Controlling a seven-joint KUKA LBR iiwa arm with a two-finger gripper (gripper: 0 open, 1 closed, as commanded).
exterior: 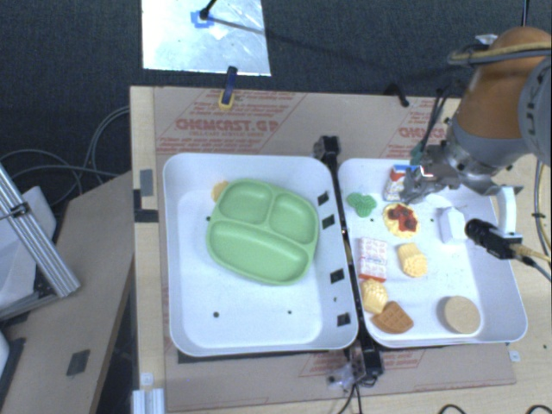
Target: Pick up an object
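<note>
The right white bin (509, 310) holds several toy foods: a green leafy piece (361, 203), a red and yellow pizza-like piece (401, 220), a white and red packet (373, 258), a yellow corn piece (412, 260), a yellow chunk (373, 295), a brown waffle (393, 318), a tan round cookie (460, 314) and a white block (448, 225). My gripper (410, 184) hangs low over the bin's far part, just above the pizza-like piece and beside a small red and white item (397, 175). I see nothing clearly between its fingers.
The left white bin (185, 317) carries a green divided tray (262, 230) with a small yellow object (220, 189) peeking from behind it. A black divider (342, 231) runs between the bins. The arm (500, 102) fills the upper right. Cables lie left of the bench.
</note>
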